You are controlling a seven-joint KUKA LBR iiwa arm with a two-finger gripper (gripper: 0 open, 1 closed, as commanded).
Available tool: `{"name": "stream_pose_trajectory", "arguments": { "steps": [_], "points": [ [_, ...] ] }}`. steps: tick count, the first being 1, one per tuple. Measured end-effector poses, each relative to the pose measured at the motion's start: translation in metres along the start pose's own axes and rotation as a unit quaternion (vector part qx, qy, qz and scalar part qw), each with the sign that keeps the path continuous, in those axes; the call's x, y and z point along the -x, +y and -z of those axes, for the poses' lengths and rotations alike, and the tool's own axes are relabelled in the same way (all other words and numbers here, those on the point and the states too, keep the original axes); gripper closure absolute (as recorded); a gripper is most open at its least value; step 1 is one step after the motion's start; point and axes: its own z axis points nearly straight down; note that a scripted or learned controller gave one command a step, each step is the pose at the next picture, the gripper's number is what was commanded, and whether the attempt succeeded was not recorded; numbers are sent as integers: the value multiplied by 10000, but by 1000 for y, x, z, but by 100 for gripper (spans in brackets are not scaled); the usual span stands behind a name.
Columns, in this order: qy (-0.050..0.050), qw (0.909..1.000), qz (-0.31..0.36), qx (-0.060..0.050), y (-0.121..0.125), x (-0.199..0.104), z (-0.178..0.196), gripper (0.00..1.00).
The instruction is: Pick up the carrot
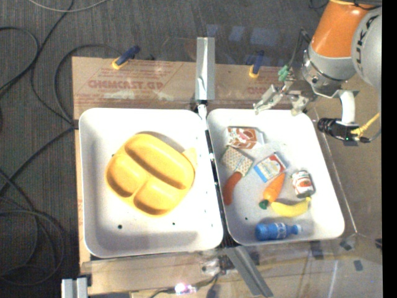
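Operator, note 2 white bins on the bench. Take the carrot (273,190) as your landmark: it lies tilted in the right bin (322,166), its green stem end toward the near edge and its orange tip pointing up toward the far edge.

Around the carrot you have:
- a small blue and white carton (268,166), touching its upper end on the far side;
- a banana (290,208), just beside its green end, on the near right;
- a red and white can (302,182), just to its right, lying above the banana;
- a blue bottle (276,231) on its side, near, between the carrot and the bin's near wall;
- a red sausage (230,187), near on its left, lying along the wall between the 2 bins;
- a checked packet (236,160) and a red and white box (242,137), further off toward the far left corner of the bin.

The left bin (99,228), well apart from the carrot, carries 1 large yellow tray (151,172) with 3 hollows.

The gripper (280,98) hangs over the far rim of the right bin, well apart from the carrot and beyond the red and white box. Its 2 fingers stand spread apart, with nothing between them. The orange band of the arm (338,20) sits above and to the right of it.

The carrot rests in the bin, untouched.
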Motion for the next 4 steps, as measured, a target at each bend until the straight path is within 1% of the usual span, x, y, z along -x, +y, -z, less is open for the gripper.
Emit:
{"name": "stream_pose_trajectory", "arguments": {
  "steps": [1,2,3,4],
  "points": [
    [-4,9981,620,-3,-39,30,-103,0],
    [-1,9969,780,-3,-91,51,-159,0],
    [3,9969,783,-3,-91,51,-150,100],
    [-3,9971,766,0,-152,-13,-55,100]
  ]
}}
